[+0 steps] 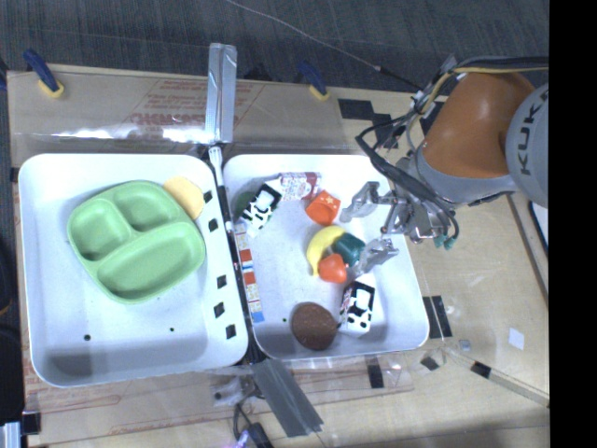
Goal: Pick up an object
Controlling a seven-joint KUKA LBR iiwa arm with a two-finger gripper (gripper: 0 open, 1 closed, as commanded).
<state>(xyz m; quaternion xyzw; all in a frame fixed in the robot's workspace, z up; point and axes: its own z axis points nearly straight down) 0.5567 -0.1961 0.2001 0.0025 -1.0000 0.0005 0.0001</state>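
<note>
My gripper point(370, 224) hangs over the right side of the right bin point(280, 334), its two fingers spread wide apart with nothing between them. Just left of its lower finger lie a teal block point(351, 246), a yellow banana point(322, 246) and a small orange-red ball point(332, 268). An orange block point(323, 207) sits left of the upper finger. A black-and-white cow-patterned toy point(358, 307) lies near the bin's right front, next to a brown round object point(314, 326). Another cow-patterned toy point(260, 207) rests at the bin's back left.
The left bin point(47, 343) bears a green divided plate point(137, 239) and a yellow piece point(186, 195) at its back right. A crinkled wrapper point(298, 186) lies at the right bin's back wall. A metal divider point(221, 91) stands between the bins.
</note>
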